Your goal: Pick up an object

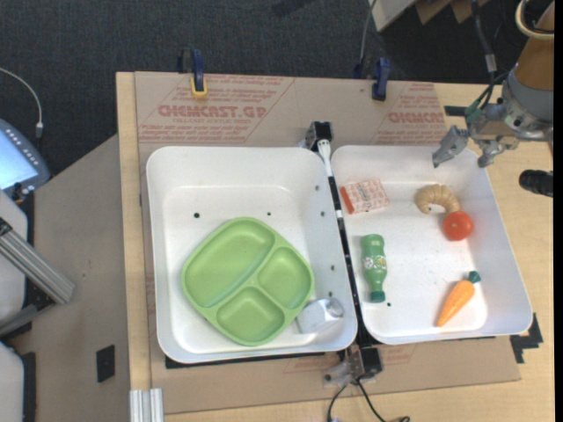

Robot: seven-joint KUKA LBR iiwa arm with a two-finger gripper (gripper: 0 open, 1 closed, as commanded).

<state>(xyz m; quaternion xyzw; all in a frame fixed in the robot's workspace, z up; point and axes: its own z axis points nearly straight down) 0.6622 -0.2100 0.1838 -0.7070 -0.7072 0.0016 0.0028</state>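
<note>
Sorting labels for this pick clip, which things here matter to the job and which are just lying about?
Job:
end effector, open, above right bin
croissant
tomato
carrot
bottle
packet

Lying about:
green plate and cup, left bin
clamps

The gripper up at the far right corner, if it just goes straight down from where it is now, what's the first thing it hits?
Most likely the bare floor of the right bin near its far rim. The gripper hangs open there, and the croissant lies nearer the camera, probably off that line, though depth is unclear.
</note>
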